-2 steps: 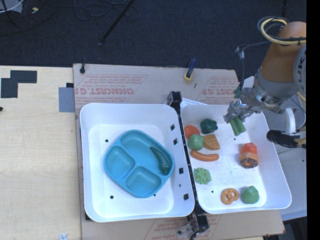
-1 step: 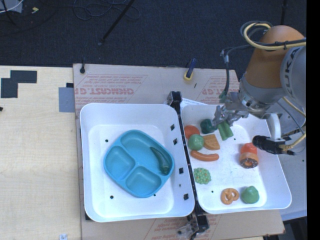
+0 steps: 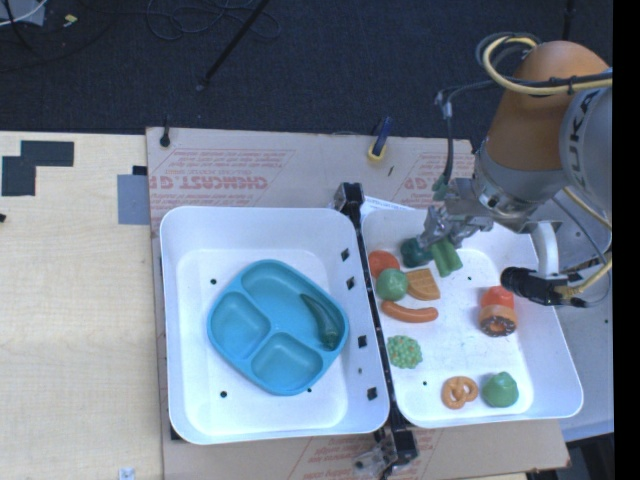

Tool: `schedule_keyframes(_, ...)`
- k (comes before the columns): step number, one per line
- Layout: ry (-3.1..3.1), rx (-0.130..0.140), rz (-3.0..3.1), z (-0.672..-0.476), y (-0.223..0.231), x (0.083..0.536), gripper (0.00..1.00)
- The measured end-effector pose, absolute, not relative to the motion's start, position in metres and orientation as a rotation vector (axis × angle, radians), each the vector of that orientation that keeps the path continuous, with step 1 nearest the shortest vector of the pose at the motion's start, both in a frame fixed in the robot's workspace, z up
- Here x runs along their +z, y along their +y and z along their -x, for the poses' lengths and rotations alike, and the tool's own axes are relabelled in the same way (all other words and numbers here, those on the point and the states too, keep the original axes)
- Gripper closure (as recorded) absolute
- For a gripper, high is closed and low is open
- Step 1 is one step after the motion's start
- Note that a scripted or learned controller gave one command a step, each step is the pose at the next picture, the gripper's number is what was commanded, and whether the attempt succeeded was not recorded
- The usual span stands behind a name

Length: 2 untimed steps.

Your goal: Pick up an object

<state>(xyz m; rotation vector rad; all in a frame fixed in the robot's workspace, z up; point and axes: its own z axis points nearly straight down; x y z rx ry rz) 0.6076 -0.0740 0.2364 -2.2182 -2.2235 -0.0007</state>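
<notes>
Left bin (image 3: 185,268) has a blue divided plate (image 3: 270,333) with a dark green pepper (image 3: 322,318) on its right side. Right bin (image 3: 560,368) holds the toy food: tomato (image 3: 381,262), hot dog (image 3: 409,313), pretzel (image 3: 459,392). Up top, the gripper (image 3: 440,240) sits over green pieces (image 3: 430,255); can't tell whether it's grasping them.

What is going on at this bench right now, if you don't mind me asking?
A grey KUKA arm reaches in from the right over the right bin, which holds toy food. Its gripper is low at the bin's upper left, right by a dark green piece and close to an orange wedge. Whether it grips anything cannot be made out. A pretzel, a hot dog and other pieces lie loose. The left bin holds a blue divided plate with a dark green pepper on it.
</notes>
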Motion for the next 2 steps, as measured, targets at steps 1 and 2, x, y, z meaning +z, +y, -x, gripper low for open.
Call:
schedule_keyframes(1, -2.218, 0.006, 2.219, -0.610, -0.075, 0.216, 1.00)
schedule_keyframes(2, -2.222, 0.001, 2.219, -0.613, -0.073, 0.238, 1.00)
